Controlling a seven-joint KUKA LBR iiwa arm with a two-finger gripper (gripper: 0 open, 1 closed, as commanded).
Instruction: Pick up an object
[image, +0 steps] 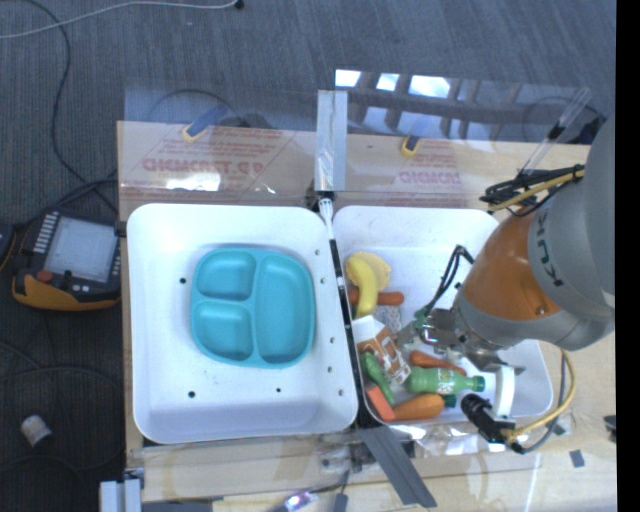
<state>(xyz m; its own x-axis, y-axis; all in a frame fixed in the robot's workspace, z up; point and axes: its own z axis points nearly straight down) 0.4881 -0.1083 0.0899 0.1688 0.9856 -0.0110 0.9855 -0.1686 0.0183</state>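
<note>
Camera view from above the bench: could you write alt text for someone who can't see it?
A grey and orange robot arm reaches from the right into the right-hand white bin, its wrist low over a heap of toy food: a banana, a green bottle and a carrot. The left-hand white bin holds a blue divided plate.

Legible markings: white letters "KU", cut off by the frame edge, on the arm's orange band (520, 275); red print, upside down and too blurred to read, on two clear sheets (215, 160) at the far edge of the bench (130, 470); packet labels (385, 355) illegible
</note>
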